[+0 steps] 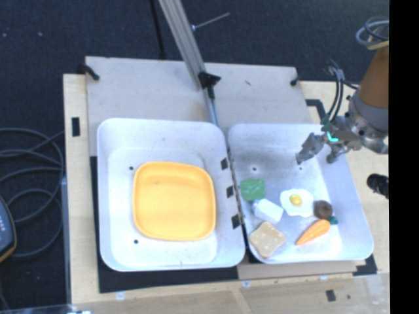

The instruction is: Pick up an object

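The two-finger gripper [322, 150] hangs over the right white bin [350, 198], fingers spread wide, nothing between them. Nearer, in that bin, the orange toy carrot [312, 231] lies beside a fried-egg toy [297, 201].

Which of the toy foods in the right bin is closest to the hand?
The fried egg; it lies nearest below the hand, ahead of the others.

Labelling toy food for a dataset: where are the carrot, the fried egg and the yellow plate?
carrot [313, 231]: camera view, mid-body.
fried egg [298, 200]: camera view, yolk.
yellow plate [174, 200]: camera view, centre.
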`<act>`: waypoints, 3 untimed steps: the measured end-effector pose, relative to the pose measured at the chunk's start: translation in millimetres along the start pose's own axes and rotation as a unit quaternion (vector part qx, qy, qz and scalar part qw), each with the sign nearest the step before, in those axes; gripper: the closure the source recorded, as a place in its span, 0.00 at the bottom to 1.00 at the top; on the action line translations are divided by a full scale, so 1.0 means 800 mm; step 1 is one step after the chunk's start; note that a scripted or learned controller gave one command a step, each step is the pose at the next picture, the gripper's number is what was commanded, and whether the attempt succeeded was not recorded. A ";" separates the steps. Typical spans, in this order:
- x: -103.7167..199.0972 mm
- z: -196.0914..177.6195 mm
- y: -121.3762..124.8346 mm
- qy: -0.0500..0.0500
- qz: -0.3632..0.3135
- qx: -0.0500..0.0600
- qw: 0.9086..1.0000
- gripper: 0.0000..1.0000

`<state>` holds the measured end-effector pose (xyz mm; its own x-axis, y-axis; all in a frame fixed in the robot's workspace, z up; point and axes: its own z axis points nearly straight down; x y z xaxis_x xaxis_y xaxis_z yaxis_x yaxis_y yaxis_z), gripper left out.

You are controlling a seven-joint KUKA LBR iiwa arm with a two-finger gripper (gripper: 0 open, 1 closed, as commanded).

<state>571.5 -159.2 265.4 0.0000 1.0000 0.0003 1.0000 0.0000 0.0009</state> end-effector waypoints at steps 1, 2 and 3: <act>0.000 0.000 0.000 0.000 0.000 0.000 1.000 0.00; -0.002 0.078 -0.006 0.000 0.000 0.003 1.000 0.00; -0.002 0.131 -0.010 0.000 0.000 0.002 1.000 0.00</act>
<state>563.7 -160.4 161.0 0.0009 1.0000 0.0000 1.0000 -0.0009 -0.0034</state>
